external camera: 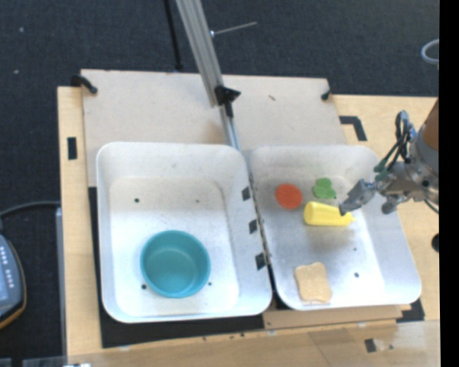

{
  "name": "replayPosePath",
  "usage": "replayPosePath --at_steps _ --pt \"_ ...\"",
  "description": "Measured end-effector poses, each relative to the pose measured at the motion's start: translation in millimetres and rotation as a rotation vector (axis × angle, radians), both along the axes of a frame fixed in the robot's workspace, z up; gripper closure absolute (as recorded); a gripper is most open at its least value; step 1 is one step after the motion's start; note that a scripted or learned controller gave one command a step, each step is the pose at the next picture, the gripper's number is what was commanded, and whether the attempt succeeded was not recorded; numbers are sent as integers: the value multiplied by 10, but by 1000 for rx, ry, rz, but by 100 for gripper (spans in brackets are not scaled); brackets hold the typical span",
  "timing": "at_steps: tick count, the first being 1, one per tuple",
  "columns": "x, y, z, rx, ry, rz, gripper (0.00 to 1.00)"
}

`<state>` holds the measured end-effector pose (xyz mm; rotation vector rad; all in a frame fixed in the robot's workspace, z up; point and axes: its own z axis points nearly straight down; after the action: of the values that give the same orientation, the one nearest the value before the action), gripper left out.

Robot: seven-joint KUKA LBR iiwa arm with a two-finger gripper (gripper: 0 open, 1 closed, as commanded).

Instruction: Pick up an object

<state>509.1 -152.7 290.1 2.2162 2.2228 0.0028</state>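
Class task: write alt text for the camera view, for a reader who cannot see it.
A robot gripper reaches from the right into the right bin, its tip at a yellow block. An orange disc, green piece and tan slice lie nearby; the left bin holds a teal bowl.

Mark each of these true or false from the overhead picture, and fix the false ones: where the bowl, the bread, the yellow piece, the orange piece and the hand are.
1. The teal bowl sits in the left bin. True.
2. The slice of bread lies in the left bin beside the bowl. False: it lies in the right bin, near its front edge.
3. The hand is over the right bin, next to the yellow piece. True.
4. The orange round piece rests inside the bowl. False: it lies on the floor of the right bin, left of the green piece.
5. The yellow piece is lifted clear of the bin. False: it lies on the bin floor.
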Motion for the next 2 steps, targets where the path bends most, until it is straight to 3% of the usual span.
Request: replayPosePath --at_steps 1,2 --pt "0 -2 0 0 0 -1 0" --pt "78 6 -425 0 2 -4 0"
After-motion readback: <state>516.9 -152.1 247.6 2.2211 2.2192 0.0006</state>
